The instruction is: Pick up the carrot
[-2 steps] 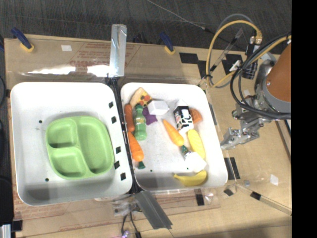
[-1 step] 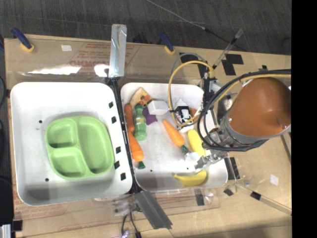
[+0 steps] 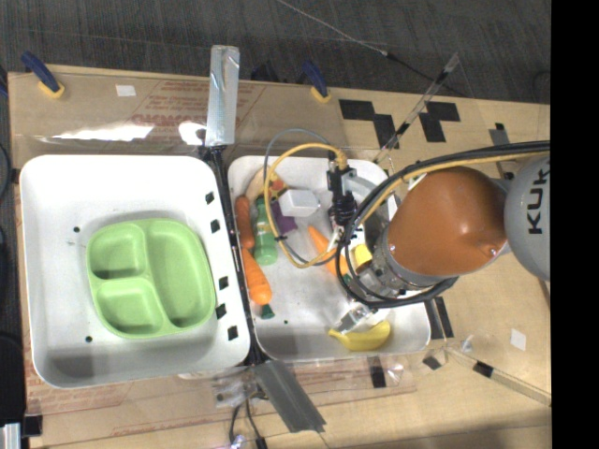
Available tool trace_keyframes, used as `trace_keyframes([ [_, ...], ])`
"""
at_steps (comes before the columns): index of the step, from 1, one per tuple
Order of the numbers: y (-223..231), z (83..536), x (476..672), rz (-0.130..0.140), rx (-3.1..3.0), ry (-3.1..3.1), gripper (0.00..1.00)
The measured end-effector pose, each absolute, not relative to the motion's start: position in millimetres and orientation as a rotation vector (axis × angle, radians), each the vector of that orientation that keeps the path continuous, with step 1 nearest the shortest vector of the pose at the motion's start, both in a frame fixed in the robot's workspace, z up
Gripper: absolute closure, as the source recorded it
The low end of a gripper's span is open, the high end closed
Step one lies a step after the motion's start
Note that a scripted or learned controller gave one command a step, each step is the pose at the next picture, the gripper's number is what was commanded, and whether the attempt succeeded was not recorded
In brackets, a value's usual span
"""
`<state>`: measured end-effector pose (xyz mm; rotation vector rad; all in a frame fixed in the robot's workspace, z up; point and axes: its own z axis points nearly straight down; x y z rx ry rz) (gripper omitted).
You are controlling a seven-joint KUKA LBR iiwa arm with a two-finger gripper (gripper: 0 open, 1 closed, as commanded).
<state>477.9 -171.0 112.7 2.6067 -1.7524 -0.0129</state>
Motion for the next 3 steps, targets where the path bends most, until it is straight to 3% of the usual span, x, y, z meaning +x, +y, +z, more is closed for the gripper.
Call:
trace_keyframes([
  [1,-156.6,261.5,478.6,0.012,2.724,-1.568,1.0],
  [2,-134.7,125.5,502.0,-0.024,2.827,-1.372,1.0],
  [3,-123.3,270.5,503.5,0.009,2.976,-1.012,1.0],
])
